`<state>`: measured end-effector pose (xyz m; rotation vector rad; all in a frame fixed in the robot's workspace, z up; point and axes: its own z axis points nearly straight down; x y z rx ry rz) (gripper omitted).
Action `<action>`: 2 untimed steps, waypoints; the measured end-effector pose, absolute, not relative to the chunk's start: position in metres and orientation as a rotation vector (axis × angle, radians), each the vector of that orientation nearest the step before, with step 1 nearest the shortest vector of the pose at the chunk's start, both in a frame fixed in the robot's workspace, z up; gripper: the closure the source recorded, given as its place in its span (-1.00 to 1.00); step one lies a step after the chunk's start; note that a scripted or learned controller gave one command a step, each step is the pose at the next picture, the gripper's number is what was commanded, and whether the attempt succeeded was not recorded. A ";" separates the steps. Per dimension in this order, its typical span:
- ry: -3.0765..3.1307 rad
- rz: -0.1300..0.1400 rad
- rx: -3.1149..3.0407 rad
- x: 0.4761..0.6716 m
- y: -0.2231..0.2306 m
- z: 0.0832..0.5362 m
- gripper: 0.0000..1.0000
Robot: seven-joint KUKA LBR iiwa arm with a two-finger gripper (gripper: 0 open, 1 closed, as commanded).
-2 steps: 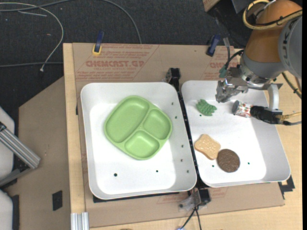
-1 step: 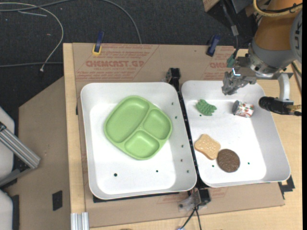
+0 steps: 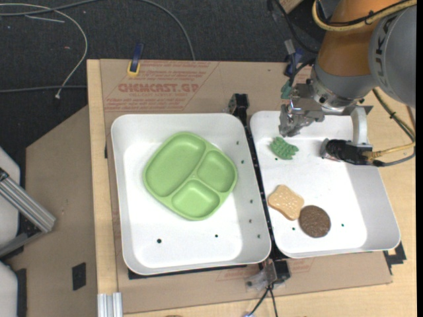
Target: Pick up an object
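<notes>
My gripper (image 3: 289, 128) hangs over the back left part of the right bin (image 3: 370, 203), with its fingers pointing down. Just below and in front of the fingertips lies a small green ridged piece (image 3: 283, 148), apart from them. Nearer the front of that bin lie a tan toast-shaped piece (image 3: 285, 202) and a round brown cookie (image 3: 314, 220), side by side and touching. Nothing shows between the fingers.
The left bin (image 3: 132, 177) holds a green divided plate (image 3: 190, 174) with three compartments. Both bins rest on a cardboard sheet (image 3: 158, 84). A black clip (image 3: 238, 103) sits at the back where the bins meet.
</notes>
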<state>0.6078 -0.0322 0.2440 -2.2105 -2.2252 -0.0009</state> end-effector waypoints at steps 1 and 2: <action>-2.224 0.000 -2.212 0.589 0.012 0.247 1.00; -2.226 0.000 -2.211 0.570 0.067 0.252 1.00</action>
